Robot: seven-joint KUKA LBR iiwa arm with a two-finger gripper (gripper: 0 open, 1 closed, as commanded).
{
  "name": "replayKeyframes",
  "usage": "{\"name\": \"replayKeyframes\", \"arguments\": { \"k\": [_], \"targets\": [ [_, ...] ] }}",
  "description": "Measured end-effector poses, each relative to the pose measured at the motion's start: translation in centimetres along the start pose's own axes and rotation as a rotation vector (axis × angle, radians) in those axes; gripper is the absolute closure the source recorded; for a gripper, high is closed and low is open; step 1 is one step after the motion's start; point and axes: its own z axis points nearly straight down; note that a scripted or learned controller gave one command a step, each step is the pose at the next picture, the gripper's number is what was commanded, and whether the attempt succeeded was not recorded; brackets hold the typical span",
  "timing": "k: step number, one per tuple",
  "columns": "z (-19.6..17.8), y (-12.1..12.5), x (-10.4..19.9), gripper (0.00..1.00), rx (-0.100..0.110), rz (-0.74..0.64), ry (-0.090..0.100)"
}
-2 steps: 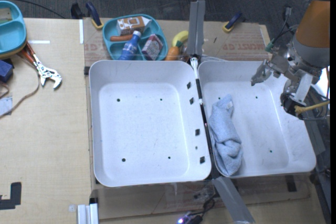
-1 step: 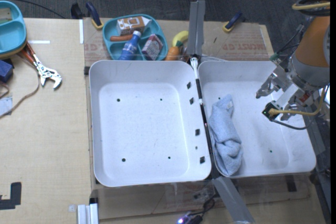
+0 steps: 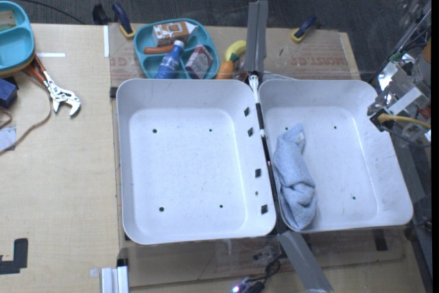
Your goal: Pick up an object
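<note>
Nearest the camera, a grey cloth [image 3: 295, 177] lies crumpled in the right bin [image 3: 363, 147], against that bin's left wall. Its long axis runs from the near edge toward the far edge, the narrower end pointing away from the camera. Beside it sits the left bin [image 3: 185, 161]. Beyond both bins, a blue tray [image 3: 177, 48] holds small items. A wrench [image 3: 58, 94] rests on the bench [image 3: 55, 189] at left. Whether the gripper is wide or narrow cannot be told.
</note>
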Motion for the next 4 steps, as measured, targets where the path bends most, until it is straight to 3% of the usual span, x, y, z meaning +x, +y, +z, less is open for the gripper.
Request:
{"name": "replayKeyframes", "arguments": {
  "k": [1,2,3,4],
  "targets": [
    [5.9,-1.4,-6.0,0.00,0.003,0.316,-0.001],
    [5.1,-1.4,-6.0,1.00,0.005,0.311,-0.004],
    [7.5,-5.6,-2.8,1.00,0.003,0.283,-0.001],
    [7.5,-5.6,-2.8,0.00,0.003,0.284,-0.001]
  ]
}}
